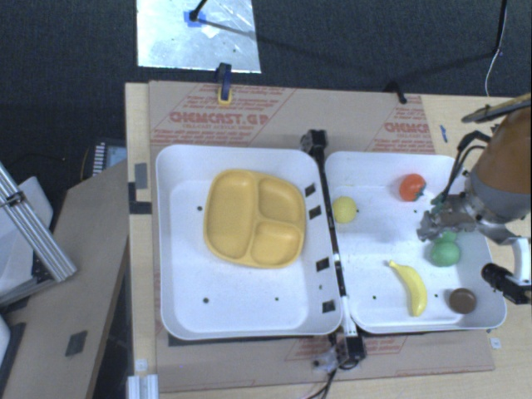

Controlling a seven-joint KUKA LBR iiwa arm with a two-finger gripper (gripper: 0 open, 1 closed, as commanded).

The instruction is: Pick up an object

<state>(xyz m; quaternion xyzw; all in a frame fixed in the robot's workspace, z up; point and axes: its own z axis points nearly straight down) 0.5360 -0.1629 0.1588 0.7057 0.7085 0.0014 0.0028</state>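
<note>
A: How are the jaws set?
B: It cannot be told; the gripper (438,223) is seen as a grey, blurred mass low over the right bin (374,302), and its state is not made out.
A: What is found near it?
B: A green ball (445,253) lies just below the gripper, touching it or nearly so. An orange ball (411,187) is seen near the bin's far edge, up and to the left of the gripper. No object is seen to be grasped.
A: And the rest of that bin?
B: A yellow ball (344,209) is placed near the left wall, a banana (410,287) lies toward the near edge, and a brown ball (462,300) sits in the near right corner.
A: What is held in the left bin (179,248)?
B: A yellow tray (253,218) with three compartments is set in its middle.
A: What is seen beneath and around?
B: Both bins are laid on a cardboard sheet (274,110) printed in red, on a wooden bench (137,115). Dark carpet (66,56) is seen beyond, with a shiny sheet (195,27) on it
</note>
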